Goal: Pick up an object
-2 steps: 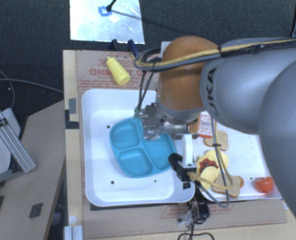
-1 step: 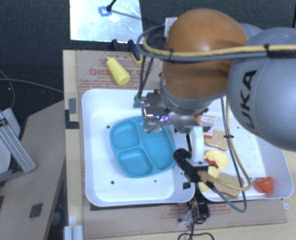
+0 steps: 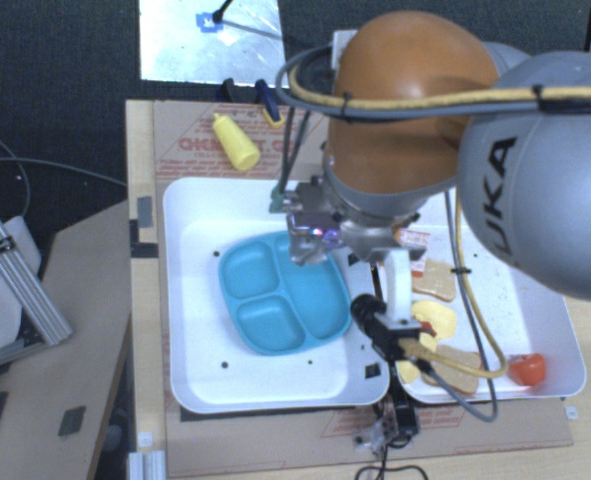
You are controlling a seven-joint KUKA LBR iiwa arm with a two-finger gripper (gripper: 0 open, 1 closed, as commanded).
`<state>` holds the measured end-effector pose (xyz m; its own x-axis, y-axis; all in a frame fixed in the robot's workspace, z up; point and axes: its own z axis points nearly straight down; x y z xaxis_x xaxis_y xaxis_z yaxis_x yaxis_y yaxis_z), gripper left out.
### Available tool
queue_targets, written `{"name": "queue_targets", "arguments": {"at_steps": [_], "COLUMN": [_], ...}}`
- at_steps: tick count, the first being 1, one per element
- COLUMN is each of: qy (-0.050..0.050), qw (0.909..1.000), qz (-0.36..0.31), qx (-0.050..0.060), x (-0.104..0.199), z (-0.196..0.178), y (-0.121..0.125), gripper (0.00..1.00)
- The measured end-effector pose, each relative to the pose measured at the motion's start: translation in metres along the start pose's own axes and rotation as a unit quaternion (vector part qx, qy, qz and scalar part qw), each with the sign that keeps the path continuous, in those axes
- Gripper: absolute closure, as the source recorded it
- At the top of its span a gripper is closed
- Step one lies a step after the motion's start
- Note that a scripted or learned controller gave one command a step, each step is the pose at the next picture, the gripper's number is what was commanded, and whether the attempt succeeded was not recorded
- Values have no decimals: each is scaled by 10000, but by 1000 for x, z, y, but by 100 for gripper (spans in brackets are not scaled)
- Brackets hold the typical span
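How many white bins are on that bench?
2: the left bin holds a blue divided tray; the right bin, partly hidden by the arm, holds toy food.

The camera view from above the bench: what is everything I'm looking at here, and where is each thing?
Shallow white plastic bins: two, white, side by side on the bench.
Blue plastic divided tray: one, blue, in the left bin.
Yellow plastic bottle: one, yellow, on the cardboard behind the left bin.
Small red round object: one, red, at the right bin's front right corner.
Tan toast-like slices: two, tan, in the right bin.
Yellow pieces: two or so, yellow, in the right bin, partly hidden.
Robot arm: one, grey with orange band, reaching in from the right; its tool hangs over the blue tray's back edge.
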<state>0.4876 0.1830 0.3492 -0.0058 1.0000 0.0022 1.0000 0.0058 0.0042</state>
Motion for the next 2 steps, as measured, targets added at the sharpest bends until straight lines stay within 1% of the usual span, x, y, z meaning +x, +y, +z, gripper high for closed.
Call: {"name": "queue_targets", "arguments": {"at_steps": [1,2], "qy": [-27,-6], "qw": [10000,10000], "qz": [43,21], "qx": [34,28], "x": [-23,-32], "z": [97,54], "y": [70,7], "gripper": [100,100]}}
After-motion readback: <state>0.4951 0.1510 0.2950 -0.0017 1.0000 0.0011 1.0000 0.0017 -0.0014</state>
